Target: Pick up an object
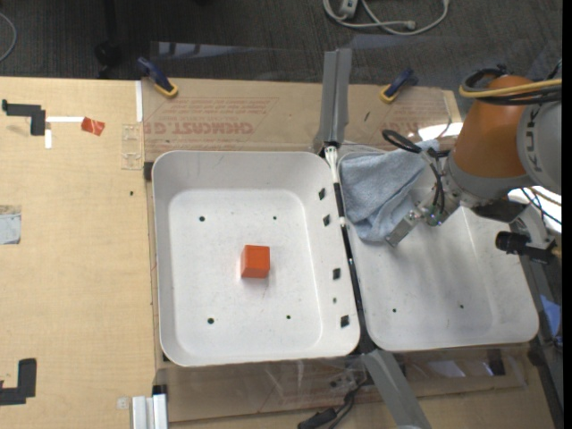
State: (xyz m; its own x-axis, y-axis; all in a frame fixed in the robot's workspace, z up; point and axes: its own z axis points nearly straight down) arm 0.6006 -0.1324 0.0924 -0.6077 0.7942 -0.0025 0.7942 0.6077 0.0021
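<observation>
Two shallow white bins sit side by side on the bench. The left bin (179, 239) carries one orange-red cube (256, 262), resting flat on the floor a little below and left of the bin's centre, well apart from all four walls. Small dark dots mark the floor around it. The right bin (465, 302) holds a crumpled grey-blue cloth (380, 190) bunched into its corner at about 10 o'clock, pressed against the divider between the bins and up against the far wall. The arm (500, 132) comes in from 3 o'clock, its orange band over the bin's far right part. The gripper (404, 228) slants down toward 8 o'clock and meets the lower edge of the cloth; a fold of the cloth lies against the fingers. Whether those fingers are spread or closed cannot be told from this angle, nor whether any cloth sits between them. The cube lies at 9 o'clock from the gripper, across the divider, well apart from it. Cables trail along the arm's right side.
</observation>
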